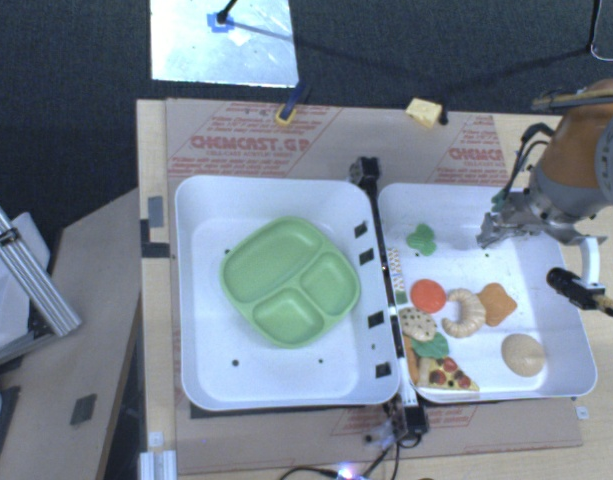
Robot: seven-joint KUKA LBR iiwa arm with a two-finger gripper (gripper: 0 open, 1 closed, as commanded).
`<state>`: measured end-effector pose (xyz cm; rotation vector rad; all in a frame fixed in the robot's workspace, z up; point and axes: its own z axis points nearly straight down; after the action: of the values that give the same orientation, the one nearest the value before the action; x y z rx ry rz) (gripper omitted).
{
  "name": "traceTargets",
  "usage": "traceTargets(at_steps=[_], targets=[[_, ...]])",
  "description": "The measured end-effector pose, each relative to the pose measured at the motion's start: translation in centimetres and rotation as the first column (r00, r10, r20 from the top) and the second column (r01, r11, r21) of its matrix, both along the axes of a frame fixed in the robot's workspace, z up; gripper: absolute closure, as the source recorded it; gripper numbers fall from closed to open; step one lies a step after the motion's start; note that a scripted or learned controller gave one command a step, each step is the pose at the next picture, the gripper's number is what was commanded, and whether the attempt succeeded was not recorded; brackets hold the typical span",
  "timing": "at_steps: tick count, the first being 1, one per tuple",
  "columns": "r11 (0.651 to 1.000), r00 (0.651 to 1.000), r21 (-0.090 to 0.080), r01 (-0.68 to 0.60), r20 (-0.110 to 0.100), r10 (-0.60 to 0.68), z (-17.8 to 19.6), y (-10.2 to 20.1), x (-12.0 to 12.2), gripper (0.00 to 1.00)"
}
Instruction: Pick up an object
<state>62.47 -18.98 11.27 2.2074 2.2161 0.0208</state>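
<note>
Arm [586, 158] reaching from right, bent down | pincer [489, 234] over right bin's [456, 203] far side | grip state unclear

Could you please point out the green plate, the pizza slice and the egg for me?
Green plate [289, 280], camera view, on the ridge between its compartments.
Pizza slice [444, 372], camera view, middle of its topped face.
Egg [523, 354], camera view, centre of its shell.

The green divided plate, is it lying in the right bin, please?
No, the green divided plate lies in the left bin.
</note>
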Motion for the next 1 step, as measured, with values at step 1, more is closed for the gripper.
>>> traceTargets(at_steps=[1], targets=[[1.000,1.000,-0.002,-0.001,-0.012,0.001,4.46,0.07,0.50,1.00]])
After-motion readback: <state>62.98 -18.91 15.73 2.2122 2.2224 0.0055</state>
